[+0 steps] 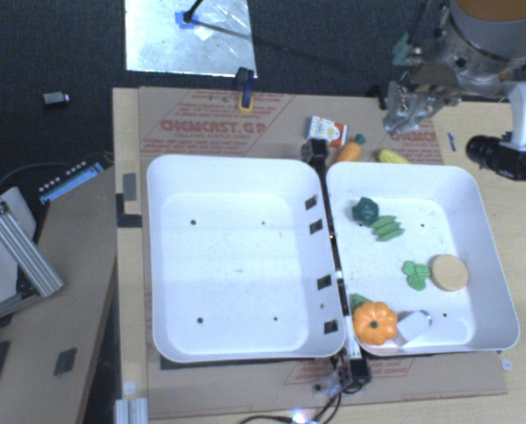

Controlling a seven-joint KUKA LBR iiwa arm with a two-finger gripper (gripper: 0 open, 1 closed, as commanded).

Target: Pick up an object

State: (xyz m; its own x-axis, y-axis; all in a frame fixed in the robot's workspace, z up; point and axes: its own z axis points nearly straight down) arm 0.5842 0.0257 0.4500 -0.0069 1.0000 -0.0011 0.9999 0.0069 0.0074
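The tool (410,113) is seen at one o'clock above the worktop (201,117); its state cannot be told. An orange pumpkin (374,321) (by a white piece) lies at five o'clock in the right bin (475,210).

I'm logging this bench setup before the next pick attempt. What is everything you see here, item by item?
White bins: two, side by side on the bench.
Pumpkin: one, orange, right bin, near corner by the divider.
Round disc: one, tan, right bin.
Green pieces: a dark one, a pod-like one and a leafy one, all in the right bin.
White piece: one, beside the pumpkin.
Carrot: one, orange, on the bench behind the bins.
Yellow piece: one, behind the right bin.
End effector: one, grey, above the bench behind the right bin.
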